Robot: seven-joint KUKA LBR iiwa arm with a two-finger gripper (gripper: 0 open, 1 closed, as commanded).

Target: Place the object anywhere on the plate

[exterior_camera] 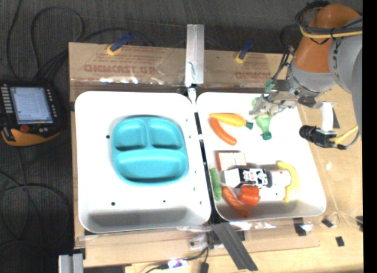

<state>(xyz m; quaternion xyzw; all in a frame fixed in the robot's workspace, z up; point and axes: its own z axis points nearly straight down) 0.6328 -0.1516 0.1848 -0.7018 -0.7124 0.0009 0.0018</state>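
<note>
Two shallow white bins sit side by side on a brown cardboard-covered bench (147,68); dark grey carpet surrounds it, with black cables looping across it left of the bench; a teach pendant (28,111) with a lit screen lies on the carpet, well left of the left bin (88,195); blue and yellow clamps pin the cardboard at the far edge; a metal strip (195,53) stands upright beyond the seam between bins.

The blue plate (150,149), three compartments, rests in the middle of the left bin, apart from the walls.

The right bin (306,171) holds the clutter: an orange-and-yellow carrot-like piece (228,120) and an orange one (222,131) right of the plate, just over the seam; nearer the camera, a white-and-black toy (254,177), a red piece (249,195), a yellow banana (290,180), a green strip (215,184) by the seam.

The gripper (272,105) hangs over the far part of the right bin, well right of the plate; a green object (264,125) sits right at its tips; how far apart the claw's tips stand, and whether they actually hold it, cannot tell.
</note>
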